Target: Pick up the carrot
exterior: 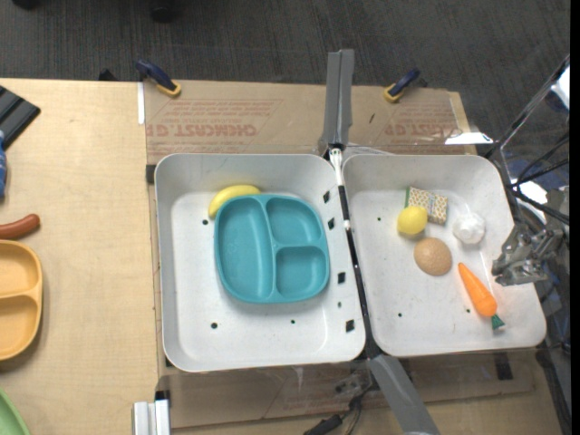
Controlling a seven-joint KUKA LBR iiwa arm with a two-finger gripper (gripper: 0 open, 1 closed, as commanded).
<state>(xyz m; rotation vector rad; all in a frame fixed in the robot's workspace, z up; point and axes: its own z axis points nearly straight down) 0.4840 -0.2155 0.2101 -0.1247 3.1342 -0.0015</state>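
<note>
Dark grey carpet runs behind a tan bench (82, 198), and on the bench I see cardboard (299, 120) under two shallow white bins set side by side.

My gripper (524, 259) sits at the 3 o'clock edge of the right bin (426, 343), a pale metallic tangle over the rim. It is too blurred there for me to say how it stands or whether it has hold of anything; nothing shows clearly within it.

Just beside it, toward 9 o'clock, lies the carrot (478, 290), flat on the bin floor in the 4 o'clock part of the right bin. It is bright orange, a tapered cone, with a small dark green stub at the thick end. Its long axis runs on a diagonal: the narrow tip points toward 11 o'clock, the green end toward 5 o'clock, close to the bin's near wall.

Close to the carrot's tip, at its 10 o'clock, I see a brown egg-shaped thing (433, 257). Past that, a small yellow lemon-like fruit (411, 221) touches a speckled square block (428, 205), and a white lump (468, 229) lies at 12 o'clock from the carrot.

In the left bin (181, 333) a teal divided plate (271, 247) lies in the middle, with a yellow banana-like piece (232, 194) tucked under its 11 o'clock corner. At the bench's 9 o'clock edge I see an orange divided plate (16, 302) and a reddish sausage shape (18, 226).
</note>
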